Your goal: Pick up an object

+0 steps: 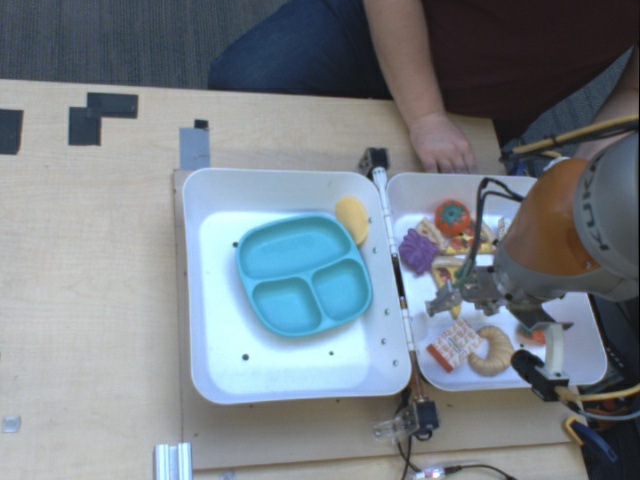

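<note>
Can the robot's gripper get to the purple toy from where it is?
Probably yes. The gripper hangs in the right bin, close below the purple toy, whose top looks uncovered. Other toys crowd its right side, so a clean grab may be tricky.

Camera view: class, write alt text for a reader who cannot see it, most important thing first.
A grey and orange robot arm hangs its gripper over the right bin of small toy foods. The left bin holds a blue divided plate and a yellow toy; a person's hand rests on the bench.
</note>
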`<state>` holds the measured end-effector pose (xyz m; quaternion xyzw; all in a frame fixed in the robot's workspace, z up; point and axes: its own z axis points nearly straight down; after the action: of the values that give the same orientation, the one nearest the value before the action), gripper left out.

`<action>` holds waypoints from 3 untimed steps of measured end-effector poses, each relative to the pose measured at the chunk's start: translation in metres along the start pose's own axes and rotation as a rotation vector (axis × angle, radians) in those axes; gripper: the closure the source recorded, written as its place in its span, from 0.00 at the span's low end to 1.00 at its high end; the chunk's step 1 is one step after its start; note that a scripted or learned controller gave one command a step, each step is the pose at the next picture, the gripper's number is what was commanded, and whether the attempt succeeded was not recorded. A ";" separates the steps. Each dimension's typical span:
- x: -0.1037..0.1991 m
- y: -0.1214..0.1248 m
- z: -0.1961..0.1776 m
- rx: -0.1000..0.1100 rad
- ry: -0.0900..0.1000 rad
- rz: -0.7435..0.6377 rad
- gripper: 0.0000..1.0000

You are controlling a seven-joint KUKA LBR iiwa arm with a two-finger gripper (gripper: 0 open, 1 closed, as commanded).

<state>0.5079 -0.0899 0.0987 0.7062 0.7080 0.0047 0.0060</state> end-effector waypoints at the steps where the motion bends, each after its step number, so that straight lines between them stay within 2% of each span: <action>1: 0.001 0.002 -0.011 -0.003 0.001 -0.002 1.00; 2: 0.001 0.002 -0.011 -0.003 0.001 -0.002 0.00; 3: 0.001 0.003 -0.021 -0.006 0.002 -0.005 1.00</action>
<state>0.5109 -0.0884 0.1198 0.7044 0.7097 0.0074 0.0076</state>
